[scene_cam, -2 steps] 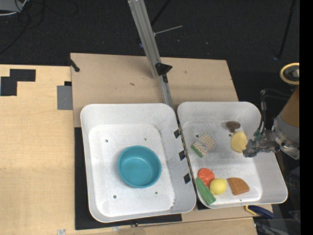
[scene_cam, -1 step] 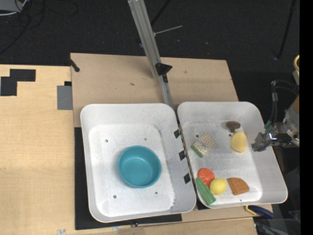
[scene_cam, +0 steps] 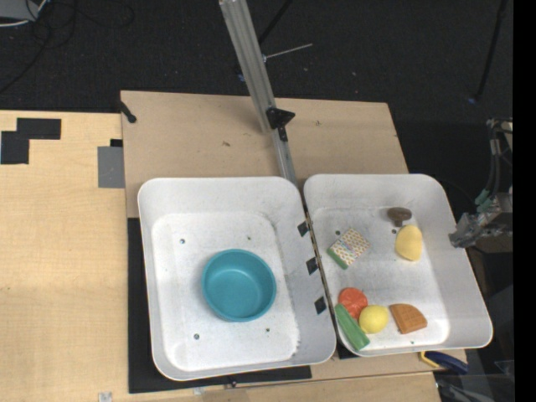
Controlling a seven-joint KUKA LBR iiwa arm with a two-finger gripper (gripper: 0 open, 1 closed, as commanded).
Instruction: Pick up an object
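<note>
The right bin (scene_cam: 435, 193) holds several small objects. A yellow lemon-shaped piece (scene_cam: 409, 243) lies near a small brown lump (scene_cam: 399, 215). A checkered packet with a green edge (scene_cam: 348, 247) sits left of them. At the front are a red tomato (scene_cam: 353, 299), a yellow ball (scene_cam: 373, 318), a green stick-like vegetable (scene_cam: 353, 328) and a brown bread slice (scene_cam: 407, 317). My gripper (scene_cam: 476, 227) hangs just outside the right bin's right rim, level with the lemon piece and apart from every object.
A teal bowl (scene_cam: 239, 285) stands in the left bin (scene_cam: 167, 199). A slanted metal rail (scene_cam: 255, 69) runs from the back down to the divide between the bins. Black clips (scene_cam: 311, 265) sit along that divide.
</note>
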